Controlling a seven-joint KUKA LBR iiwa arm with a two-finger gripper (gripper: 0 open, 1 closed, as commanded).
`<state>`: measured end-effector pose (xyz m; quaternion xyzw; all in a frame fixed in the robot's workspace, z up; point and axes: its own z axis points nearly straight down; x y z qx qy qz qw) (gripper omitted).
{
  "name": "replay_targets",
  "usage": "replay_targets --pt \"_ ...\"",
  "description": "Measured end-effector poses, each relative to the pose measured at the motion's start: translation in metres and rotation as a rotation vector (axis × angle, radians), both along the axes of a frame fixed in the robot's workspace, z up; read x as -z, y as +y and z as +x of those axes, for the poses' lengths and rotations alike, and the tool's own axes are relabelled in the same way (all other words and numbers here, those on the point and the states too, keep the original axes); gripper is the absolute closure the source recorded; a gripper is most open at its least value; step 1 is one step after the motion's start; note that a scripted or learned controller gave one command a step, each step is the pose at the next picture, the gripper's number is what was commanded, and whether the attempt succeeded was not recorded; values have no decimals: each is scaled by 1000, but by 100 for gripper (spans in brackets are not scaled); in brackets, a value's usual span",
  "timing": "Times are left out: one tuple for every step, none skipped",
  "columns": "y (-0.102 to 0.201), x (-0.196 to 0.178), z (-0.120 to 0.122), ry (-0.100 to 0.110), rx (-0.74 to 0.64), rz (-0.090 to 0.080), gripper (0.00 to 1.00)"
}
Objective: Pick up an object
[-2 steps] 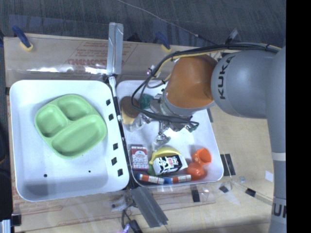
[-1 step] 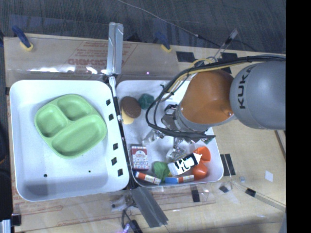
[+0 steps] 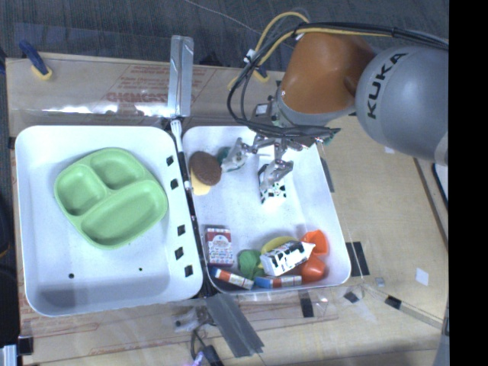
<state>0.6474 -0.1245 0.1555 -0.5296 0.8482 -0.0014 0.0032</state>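
Two white bins (image 3: 46, 280) are carried by the counter (image 3: 381, 204); a black-and-white block (image 3: 273, 194) is pinched by the tool (image 3: 274, 175).

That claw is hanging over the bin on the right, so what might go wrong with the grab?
The gripper sits right above a small black-and-white object lying alone; the fingers may nudge it aside rather than close on it. The brown round object lies against the bin wall, hard to straddle. The pile in the near corner is crowded, so two things might lift together.
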Motion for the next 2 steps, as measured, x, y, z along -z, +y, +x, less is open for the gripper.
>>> replay_targets --pt "-79 43 -60 10 104 -2 0" --pt "-73 62 -146 -1 152 0 0"
